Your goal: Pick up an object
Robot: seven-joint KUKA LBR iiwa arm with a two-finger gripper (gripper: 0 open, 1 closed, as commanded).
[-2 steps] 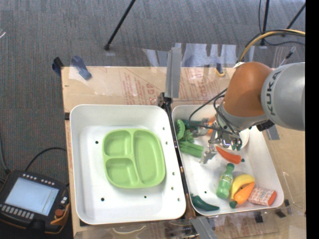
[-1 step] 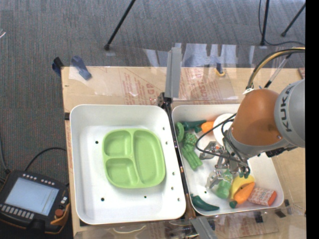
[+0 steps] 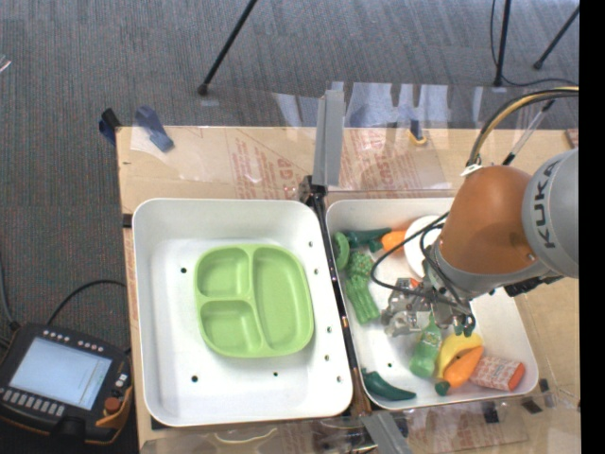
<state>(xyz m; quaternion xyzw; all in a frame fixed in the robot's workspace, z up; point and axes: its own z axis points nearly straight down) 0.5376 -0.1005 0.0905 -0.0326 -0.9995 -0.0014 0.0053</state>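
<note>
Green bottle (image 3: 427, 353) lying in right bin (image 3: 526, 334) beside banana (image 3: 460, 346) and carrot (image 3: 460, 368); gripper (image 3: 413, 312) hovering just above it, finger state not discernible; green divided plate (image 3: 253, 300) sitting in left bin (image 3: 156, 253)

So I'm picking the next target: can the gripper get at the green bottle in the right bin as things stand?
Probably yes. The gripper hangs just above the green bottle, with nothing lying over it, though the banana and carrot crowd its right side.

The gripper (image 3: 413, 312) hangs low in the right bin (image 3: 378, 218), just beside a green bottle (image 3: 426, 353) (toy vegetables crowd around). A green divided plate (image 3: 253, 300) lies in the left bin (image 3: 156, 291).
</note>
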